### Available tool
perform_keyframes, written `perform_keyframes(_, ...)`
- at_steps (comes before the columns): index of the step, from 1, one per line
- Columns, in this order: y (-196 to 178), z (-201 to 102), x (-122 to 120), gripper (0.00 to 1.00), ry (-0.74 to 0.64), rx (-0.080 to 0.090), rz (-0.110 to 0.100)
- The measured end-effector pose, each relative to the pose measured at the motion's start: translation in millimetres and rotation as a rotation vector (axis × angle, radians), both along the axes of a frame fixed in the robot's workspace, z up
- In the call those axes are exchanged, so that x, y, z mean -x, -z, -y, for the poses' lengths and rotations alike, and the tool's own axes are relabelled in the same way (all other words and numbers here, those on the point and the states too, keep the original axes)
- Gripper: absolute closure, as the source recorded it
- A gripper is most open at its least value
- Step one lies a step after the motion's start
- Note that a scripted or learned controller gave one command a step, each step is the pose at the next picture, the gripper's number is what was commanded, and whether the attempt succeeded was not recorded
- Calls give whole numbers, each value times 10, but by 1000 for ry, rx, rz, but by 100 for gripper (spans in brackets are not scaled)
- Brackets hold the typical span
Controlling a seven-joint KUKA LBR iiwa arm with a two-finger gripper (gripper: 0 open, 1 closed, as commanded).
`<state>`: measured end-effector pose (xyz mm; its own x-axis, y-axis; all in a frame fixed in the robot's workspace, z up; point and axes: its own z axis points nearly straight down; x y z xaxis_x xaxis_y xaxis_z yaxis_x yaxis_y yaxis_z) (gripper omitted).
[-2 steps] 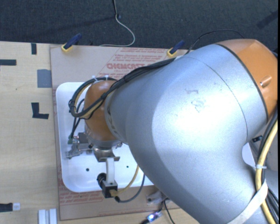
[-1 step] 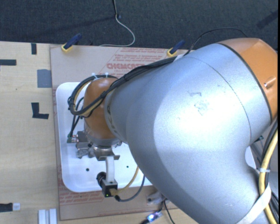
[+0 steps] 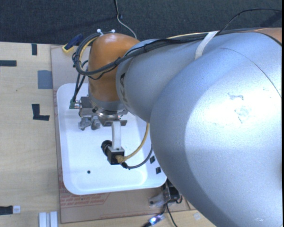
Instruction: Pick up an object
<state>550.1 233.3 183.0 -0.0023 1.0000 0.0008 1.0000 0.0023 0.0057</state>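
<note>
Black speck (image 3: 88,171), tiny, round, in white bin (image 3: 66,141)

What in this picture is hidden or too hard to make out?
1. White bin: in the camera view, its right side is covered by the grey arm.
2. Dark speck in the bin: too small to identify.
3. Pincer: small and seen from above, so its grip is unclear.
4. Black bits at the arm's edge: partly hidden by the arm.
</note>
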Motion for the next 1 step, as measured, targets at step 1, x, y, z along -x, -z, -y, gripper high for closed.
perform_keyframes(1, -863, 5, -874, 100, 0, 0, 4)
